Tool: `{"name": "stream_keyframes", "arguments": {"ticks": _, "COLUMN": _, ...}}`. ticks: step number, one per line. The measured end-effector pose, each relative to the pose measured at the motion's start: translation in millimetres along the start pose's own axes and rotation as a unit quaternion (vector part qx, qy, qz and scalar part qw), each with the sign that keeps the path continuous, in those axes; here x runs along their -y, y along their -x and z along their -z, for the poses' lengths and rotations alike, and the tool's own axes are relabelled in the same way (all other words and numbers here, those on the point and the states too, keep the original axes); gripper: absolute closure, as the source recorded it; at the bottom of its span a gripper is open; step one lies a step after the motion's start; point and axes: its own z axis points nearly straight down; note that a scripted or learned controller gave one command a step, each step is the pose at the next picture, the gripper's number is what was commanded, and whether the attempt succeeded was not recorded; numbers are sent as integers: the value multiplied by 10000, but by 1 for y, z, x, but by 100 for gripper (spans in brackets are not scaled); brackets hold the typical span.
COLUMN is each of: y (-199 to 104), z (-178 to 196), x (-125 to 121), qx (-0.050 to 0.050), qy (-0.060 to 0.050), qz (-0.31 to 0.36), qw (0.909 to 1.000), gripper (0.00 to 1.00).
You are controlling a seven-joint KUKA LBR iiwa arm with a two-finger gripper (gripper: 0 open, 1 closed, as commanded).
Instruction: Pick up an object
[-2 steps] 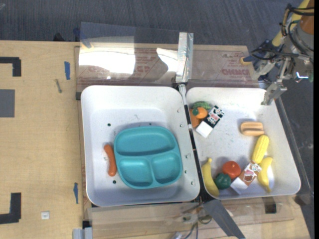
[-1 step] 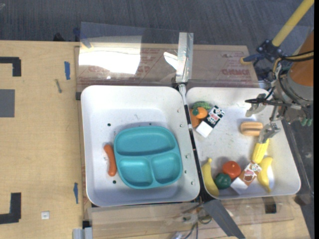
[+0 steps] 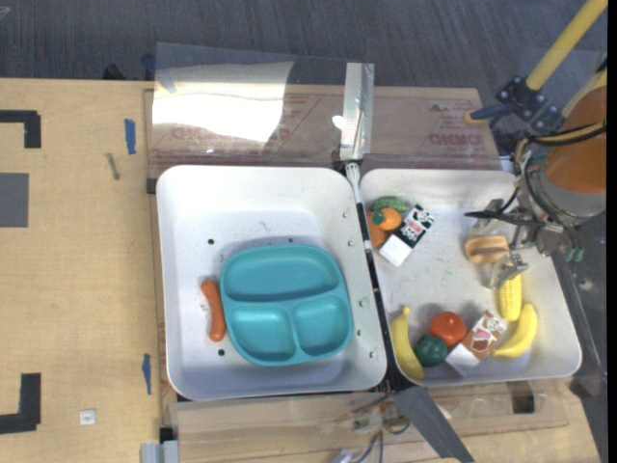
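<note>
**A:** Could any writing be read?

**B:** Red lettering ran along the cardboard strip (image 3: 453, 135) behind the bins, too blurred to make out. The black-and-white carton (image 3: 415, 224) in the right bin (image 3: 564, 355) had a printed pattern, and the small red-and-white box (image 3: 485, 334) had a label, neither legible.

**A:** How much room was there at the edges?

**B:** The left bin (image 3: 183, 210) had open floor along its far side; the teal divided tray (image 3: 285, 302) took the middle, with an orange carrot-like piece (image 3: 214, 309) just left of it, near the wall. In the right bin, the centre lay bare. Things crowded the near edge and the far-left corner.

**A:** Count them.

**B:** Two bananas, one (image 3: 406, 345) by the near-left wall, another (image 3: 521, 334) near-right. One corn cob (image 3: 510, 294), one hot dog bun (image 3: 485, 248), one tomato (image 3: 447, 327) touching a green piece (image 3: 432, 352), one white block (image 3: 395, 252), one orange and green vegetable (image 3: 387, 212) at the far-left corner.

**A:** And the gripper?

**B:** The gripper (image 3: 514, 258) hung over the right side of the right bin, just beside the bun and above the corn. I couldn't tell whether its jaws were open or closed.
</note>
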Motion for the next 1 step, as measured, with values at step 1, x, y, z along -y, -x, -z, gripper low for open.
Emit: {"name": "stream_keyframes", "arguments": {"ticks": 1, "y": -30, "z": 0, "x": -50, "qx": -11, "qy": 7, "qz": -831, "qw": 9965, "gripper": 0}}
